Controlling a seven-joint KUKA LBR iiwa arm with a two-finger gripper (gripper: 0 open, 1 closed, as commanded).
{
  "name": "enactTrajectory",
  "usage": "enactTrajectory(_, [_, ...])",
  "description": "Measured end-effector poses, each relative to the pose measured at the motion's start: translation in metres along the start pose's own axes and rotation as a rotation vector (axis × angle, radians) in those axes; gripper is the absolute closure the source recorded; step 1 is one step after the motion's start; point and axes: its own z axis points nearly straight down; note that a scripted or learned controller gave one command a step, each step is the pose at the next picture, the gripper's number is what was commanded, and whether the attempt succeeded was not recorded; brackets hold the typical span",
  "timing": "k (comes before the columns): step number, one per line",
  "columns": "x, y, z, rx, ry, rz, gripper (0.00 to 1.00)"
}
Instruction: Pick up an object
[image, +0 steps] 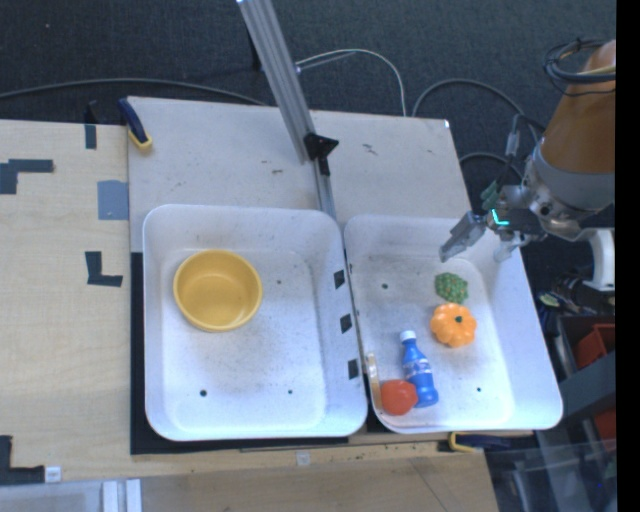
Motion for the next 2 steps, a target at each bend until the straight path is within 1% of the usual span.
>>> enactTrajectory(1, [-0.002, -0.005, 0.044, 0.004, 0.0, 0.001, 0.0])
enactTrajectory(2, [0.002, 0.001, 0.105, 0.007, 0.001, 0.0, 0.0])
